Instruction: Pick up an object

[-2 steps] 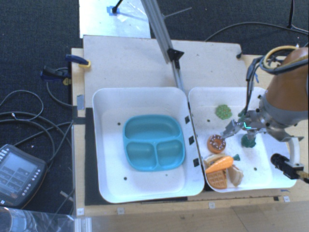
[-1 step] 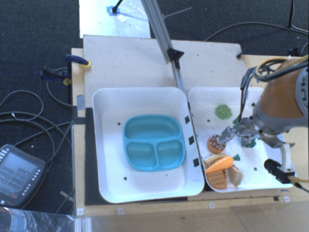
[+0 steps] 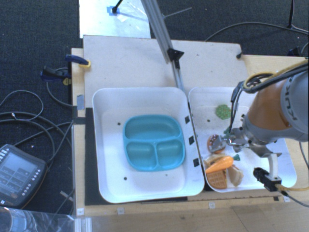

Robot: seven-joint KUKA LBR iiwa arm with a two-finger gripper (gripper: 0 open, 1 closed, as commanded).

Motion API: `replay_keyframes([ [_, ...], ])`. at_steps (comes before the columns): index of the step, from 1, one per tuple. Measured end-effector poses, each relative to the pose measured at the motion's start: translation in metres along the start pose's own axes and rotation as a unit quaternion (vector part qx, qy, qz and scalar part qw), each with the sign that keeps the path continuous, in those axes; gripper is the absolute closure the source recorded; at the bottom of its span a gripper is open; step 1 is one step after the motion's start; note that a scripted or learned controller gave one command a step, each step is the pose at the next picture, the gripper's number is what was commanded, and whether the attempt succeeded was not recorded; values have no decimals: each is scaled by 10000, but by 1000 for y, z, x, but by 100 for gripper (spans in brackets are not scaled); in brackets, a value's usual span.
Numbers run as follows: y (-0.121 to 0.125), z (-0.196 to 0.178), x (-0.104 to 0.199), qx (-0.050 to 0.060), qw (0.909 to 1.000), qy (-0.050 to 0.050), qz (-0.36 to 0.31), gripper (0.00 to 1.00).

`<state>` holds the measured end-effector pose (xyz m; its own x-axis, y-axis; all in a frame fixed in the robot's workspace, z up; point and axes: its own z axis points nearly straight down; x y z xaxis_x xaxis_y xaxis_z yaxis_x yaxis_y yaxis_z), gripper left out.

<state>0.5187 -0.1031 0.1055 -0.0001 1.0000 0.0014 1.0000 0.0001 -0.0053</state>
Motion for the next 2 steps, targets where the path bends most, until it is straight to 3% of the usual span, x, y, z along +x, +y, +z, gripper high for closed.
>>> replay_keyframes([
  [1,0,16,0,-19,10000,-4,0,0],
  [2,1,4,0,-38,10000,-4,-2,100],
])
